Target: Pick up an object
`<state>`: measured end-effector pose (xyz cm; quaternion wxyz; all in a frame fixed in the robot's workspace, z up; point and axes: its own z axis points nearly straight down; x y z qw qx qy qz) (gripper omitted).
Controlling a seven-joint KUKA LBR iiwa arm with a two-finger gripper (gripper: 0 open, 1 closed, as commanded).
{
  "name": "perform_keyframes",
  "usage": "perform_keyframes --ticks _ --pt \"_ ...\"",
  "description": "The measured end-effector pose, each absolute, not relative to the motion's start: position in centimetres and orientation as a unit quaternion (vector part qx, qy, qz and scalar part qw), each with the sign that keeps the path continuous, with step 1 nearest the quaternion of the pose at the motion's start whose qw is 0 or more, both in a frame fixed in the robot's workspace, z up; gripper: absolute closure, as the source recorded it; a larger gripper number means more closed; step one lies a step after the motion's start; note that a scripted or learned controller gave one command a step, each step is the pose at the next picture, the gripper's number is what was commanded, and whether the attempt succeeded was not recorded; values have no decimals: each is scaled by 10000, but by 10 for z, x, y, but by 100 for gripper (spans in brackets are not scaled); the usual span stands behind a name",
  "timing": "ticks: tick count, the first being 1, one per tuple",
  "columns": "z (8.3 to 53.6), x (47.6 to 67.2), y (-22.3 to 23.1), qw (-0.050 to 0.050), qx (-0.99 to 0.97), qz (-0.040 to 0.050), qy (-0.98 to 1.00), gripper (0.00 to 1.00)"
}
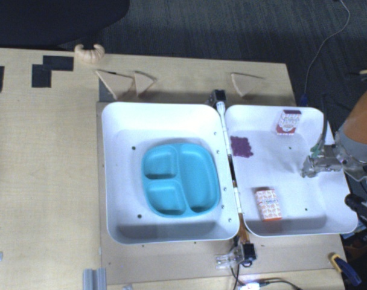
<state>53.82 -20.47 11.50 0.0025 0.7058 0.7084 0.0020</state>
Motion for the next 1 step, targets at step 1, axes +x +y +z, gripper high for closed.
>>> perform_keyframes --ticks 1 --pt "201 575 -108 19 7041 32 7101 100"
